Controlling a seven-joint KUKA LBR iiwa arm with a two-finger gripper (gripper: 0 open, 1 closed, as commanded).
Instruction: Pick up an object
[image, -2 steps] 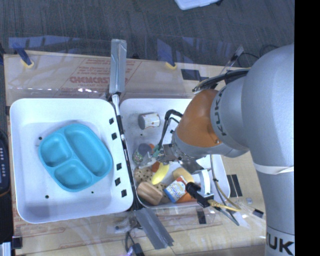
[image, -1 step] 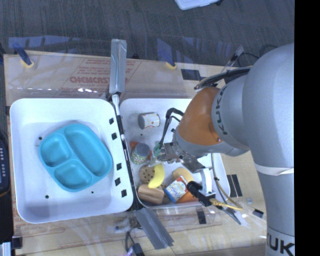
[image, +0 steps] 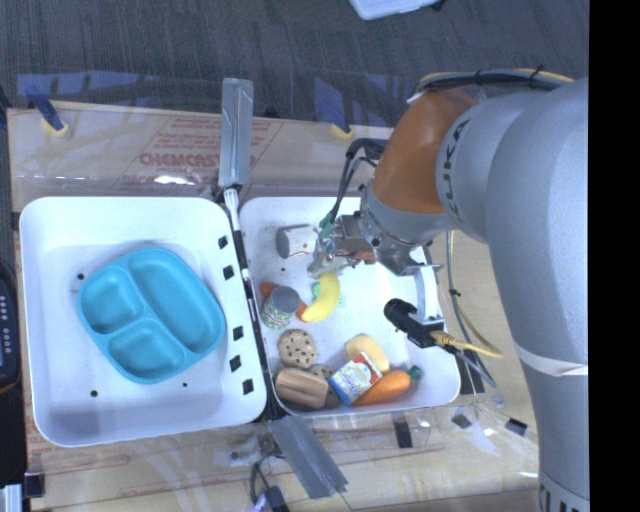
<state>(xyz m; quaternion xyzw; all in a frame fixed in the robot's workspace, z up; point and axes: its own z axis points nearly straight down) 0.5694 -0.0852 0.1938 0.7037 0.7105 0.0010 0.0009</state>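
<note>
Your arm (image: 520, 200), grey with its orange band, sits closest to the lens and reaches in from the right across the right bin (image: 447, 392). At its end the gripper (image: 322, 262) points down into the upper middle of that bin. Whether it is apart or closed you cannot tell from this angle, and nothing can be seen caught in it.

Just below its tip lies a yellow banana (image: 323, 297), close enough that touching or a small gap cannot be told apart. That is the likeliest target. A grey cylinder (image: 293, 240) lies just to the gripper's left. A grey-lidded jar (image: 281, 306) sits beside the banana by the bin's left wall. Further down are a cookie (image: 297, 347), a brown loaf (image: 301, 388), a small carton (image: 353, 380) and a carrot (image: 388, 385), crowded along the near wall. The left bin (image: 35, 300) holds a blue divided plate (image: 150, 312).

You appear to be at the approach, with no grasp proven. Next you will likely need to settle squarely over the banana's width, close, then lift straight up. Its curved skin could slip sideways toward the jar, so check it is truly clamped before rising.
</note>
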